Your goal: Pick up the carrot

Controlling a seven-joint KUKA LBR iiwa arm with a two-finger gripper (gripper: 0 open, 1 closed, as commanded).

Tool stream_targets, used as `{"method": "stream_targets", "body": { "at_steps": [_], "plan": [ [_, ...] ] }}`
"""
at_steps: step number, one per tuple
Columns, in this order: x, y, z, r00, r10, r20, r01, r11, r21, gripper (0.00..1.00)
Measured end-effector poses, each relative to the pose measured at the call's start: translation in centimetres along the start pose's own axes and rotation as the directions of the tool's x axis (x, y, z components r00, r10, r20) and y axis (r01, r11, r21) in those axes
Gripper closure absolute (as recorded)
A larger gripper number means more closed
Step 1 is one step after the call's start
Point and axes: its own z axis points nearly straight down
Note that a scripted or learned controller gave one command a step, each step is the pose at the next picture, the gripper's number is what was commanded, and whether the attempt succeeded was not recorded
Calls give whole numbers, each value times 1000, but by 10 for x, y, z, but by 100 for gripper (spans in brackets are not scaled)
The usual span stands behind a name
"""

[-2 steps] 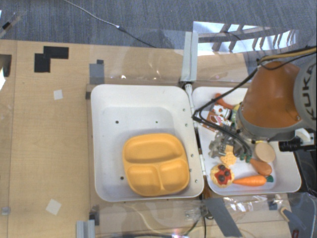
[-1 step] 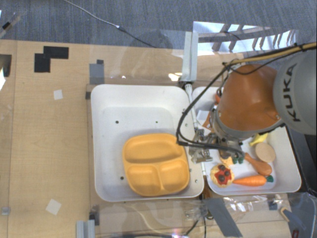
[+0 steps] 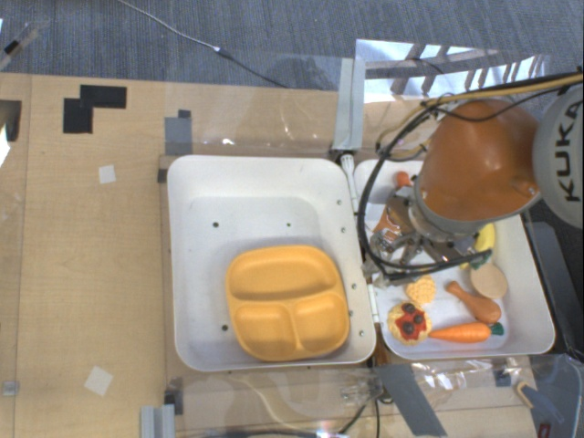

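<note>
Wooden bench (image 3: 82, 272), bearing two shallow white bins side by side.

Left bin (image 3: 255, 176): holding one yellow divided plate (image 3: 287, 299) with three compartments, lying flat towards the near edge.

Right bin (image 3: 534, 327): holding the toy foods, largely covered from above by the arm.

Arm (image 3: 479, 162): reaching in from the right, orange band and wrist hanging over the upper middle of the right bin, black cables looping round its left side.

Gripper (image 3: 401, 245): seen in part beneath the wrist, over the left half of the right bin, above the small foods. Hidden under wrist and cables; open or closed not to be told.

Chicken drumstick (image 3: 474, 301): lying right of centre in the right bin.

Carrot (image 3: 461, 333): orange with a green top pointing right, lying flat along the near edge of the right bin, just below the drumstick, apart from the gripper.

Fruit tart (image 3: 409, 322): just left of the carrot tip, at the near left corner.

Banana (image 3: 486, 238): yellow, partly hidden under the wrist.

Yellow cracker-like piece (image 3: 421, 290): just above the tart.
</note>
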Motion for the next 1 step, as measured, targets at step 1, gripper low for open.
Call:
{"method": "stream_targets", "body": {
  "at_steps": [1],
  "plan": [
    [18, -61, -147, 981, -196, 3, 196, 980, 9, 100]
  ]
}}
